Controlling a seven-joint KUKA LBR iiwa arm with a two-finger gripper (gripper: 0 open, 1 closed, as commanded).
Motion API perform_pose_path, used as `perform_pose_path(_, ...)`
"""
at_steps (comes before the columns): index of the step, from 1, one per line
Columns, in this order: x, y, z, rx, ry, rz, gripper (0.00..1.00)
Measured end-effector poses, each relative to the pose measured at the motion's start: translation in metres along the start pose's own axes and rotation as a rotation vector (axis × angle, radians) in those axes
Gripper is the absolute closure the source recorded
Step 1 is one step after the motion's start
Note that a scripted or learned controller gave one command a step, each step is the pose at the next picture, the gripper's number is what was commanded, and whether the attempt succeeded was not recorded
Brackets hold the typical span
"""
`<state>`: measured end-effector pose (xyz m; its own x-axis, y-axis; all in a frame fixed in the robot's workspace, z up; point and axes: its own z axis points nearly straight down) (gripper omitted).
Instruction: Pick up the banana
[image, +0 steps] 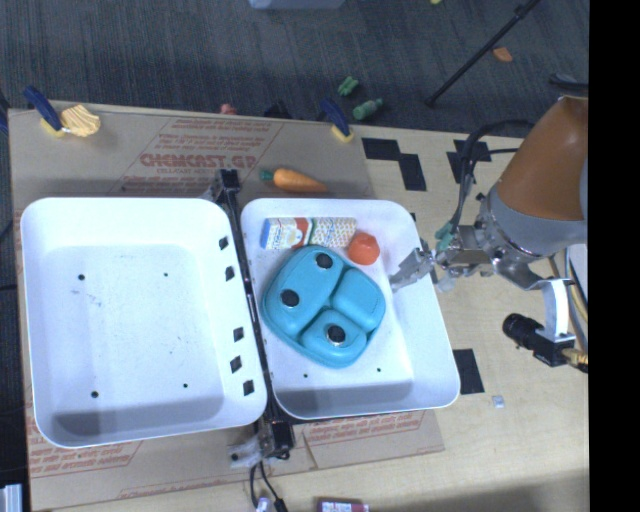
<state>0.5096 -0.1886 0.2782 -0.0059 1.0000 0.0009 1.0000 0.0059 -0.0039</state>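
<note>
Hovering at right bin (441, 352): hand (408, 269)

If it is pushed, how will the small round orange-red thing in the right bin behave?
The round orange-red thing looks smooth and ball-shaped, so it would probably roll. It lies beside the carton and the blue moulded piece, which may stop it soon.

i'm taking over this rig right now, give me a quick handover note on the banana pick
Gripper: at the right bin's right rim, nothing seen between its fingers; open or shut is unclear.
Right bin holds a blue tray, a small carton and an orange ball.
A carrot lies on the cardboard behind the bins.
I cannot make out a banana; it may be hidden.
Done: nothing picked.
Left: find the banana, grasp it, lift it.
</note>
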Motion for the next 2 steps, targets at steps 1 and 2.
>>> perform_pose_path(1,0.054,0.029,-0.055,-0.002,0.000,0.064,0.00)
perform_pose_path(2,0.155,-0.016,-0.184,-0.006,-0.002,0.064,0.00)
